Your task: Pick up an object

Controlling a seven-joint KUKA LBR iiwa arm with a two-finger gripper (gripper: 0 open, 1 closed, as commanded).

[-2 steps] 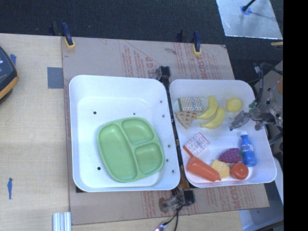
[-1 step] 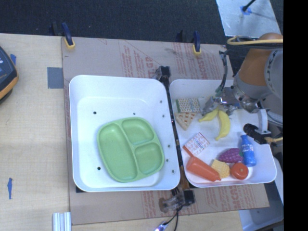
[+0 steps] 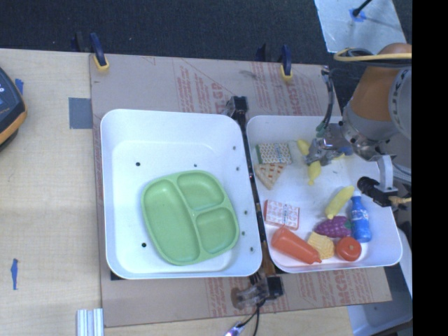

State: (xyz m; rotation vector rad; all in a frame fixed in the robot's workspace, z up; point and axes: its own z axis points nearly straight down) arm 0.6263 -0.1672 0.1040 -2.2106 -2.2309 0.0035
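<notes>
The grey arm with its orange band is cut off at the right edge, and the two-finger gripper is small and blurred, so whether it is wide, narrow or clamped cannot be determined. It sits over the far part of the right shallow white bin, at a small yellow banana-shaped toy; contact is unclear. The left shallow white bin holds a green three-compartment plastic tray.
</notes>
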